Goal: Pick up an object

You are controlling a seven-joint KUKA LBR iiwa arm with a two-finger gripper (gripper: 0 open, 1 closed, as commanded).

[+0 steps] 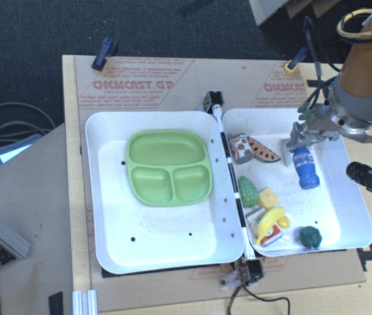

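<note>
From the camera view, the tool [302, 138] sits low in the right bin [350, 195] at about 1 o'clock of that bin, its fingers closed around the cap end of a blue bottle [306, 168] (the body slants away toward 5 o'clock). At 9 o'clock from the bottle lies a watermelon slice [264, 151]; toward 7 o'clock sit a green vegetable [247, 191] and a banana [270, 219], and a dark green broccoli [310, 237] lies at 6 o'clock. The left bin [107, 202] holds a green divided plate [169, 167]. Both bins rest on the counter [81, 90].
</note>
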